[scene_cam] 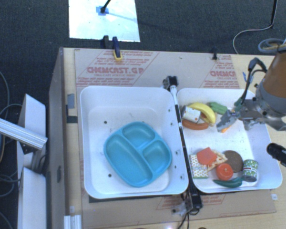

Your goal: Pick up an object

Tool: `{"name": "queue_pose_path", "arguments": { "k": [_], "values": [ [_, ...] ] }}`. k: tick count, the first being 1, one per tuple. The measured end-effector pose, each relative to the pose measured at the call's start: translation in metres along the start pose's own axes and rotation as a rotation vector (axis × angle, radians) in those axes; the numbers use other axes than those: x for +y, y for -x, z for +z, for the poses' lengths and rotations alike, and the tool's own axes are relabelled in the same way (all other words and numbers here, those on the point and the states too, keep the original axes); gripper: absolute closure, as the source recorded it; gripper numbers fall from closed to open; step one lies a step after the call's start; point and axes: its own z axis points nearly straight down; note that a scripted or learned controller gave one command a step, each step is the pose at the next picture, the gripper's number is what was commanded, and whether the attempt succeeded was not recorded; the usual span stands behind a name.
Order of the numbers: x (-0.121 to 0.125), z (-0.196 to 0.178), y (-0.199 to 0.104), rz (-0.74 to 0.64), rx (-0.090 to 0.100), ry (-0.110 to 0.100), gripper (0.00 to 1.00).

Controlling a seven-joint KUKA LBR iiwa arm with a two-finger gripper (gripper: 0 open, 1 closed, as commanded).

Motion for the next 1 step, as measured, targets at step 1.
{"name": "queue_pose_path", "arguments": {
  "k": [1],
  "values": [
    [-0.0090, 0.0716, -0.0332, 0.001, 0.000, -0.001, 0.00]
  ]
}}
